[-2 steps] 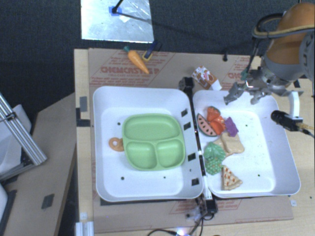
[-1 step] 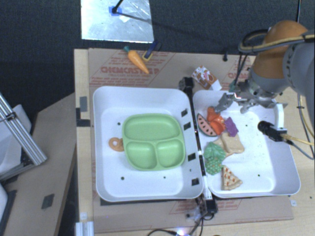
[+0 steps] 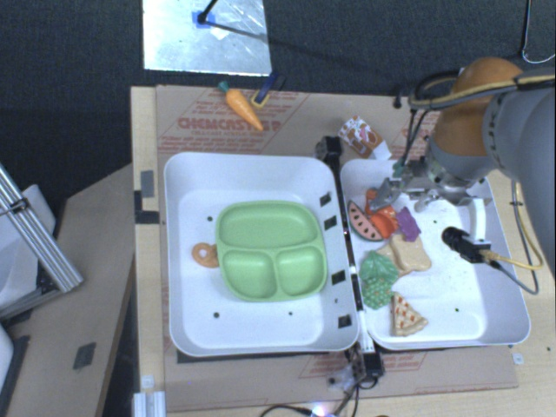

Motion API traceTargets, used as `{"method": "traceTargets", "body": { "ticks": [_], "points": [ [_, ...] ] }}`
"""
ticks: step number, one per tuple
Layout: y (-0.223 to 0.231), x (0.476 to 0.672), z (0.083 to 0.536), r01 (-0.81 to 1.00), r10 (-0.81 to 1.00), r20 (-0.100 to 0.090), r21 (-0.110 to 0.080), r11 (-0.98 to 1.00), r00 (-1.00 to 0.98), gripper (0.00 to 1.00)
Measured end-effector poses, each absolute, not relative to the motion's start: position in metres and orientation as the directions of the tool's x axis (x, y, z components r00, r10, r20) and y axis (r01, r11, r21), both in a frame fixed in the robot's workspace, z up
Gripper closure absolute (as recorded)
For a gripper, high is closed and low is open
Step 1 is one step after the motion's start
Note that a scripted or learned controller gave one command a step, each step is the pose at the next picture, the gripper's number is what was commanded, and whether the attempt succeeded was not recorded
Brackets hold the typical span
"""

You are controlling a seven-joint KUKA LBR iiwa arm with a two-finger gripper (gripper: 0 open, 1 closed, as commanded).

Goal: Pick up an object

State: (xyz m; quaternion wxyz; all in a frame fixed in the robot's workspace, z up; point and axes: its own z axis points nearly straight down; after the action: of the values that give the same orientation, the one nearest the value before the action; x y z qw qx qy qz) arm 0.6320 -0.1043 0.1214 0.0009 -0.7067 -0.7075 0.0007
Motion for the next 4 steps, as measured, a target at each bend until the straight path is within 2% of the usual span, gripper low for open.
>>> {"method": "traceTargets", "body": {
  "ticks": [1,2,4],
  "points": [
    [-0.104,0.633,0.083,1.0,1.0,-0.001,0.001,0.001,-0.001,0.0],
    [-0.104,0.634,0.096,1.0,1.0,-0.001,0.005,0.0,0.0,1.0],
    [-0.111,0.639,0.195,1.0,1.0,-0.002,0.008,0.002,-0.002,1.0]
  ]
}}
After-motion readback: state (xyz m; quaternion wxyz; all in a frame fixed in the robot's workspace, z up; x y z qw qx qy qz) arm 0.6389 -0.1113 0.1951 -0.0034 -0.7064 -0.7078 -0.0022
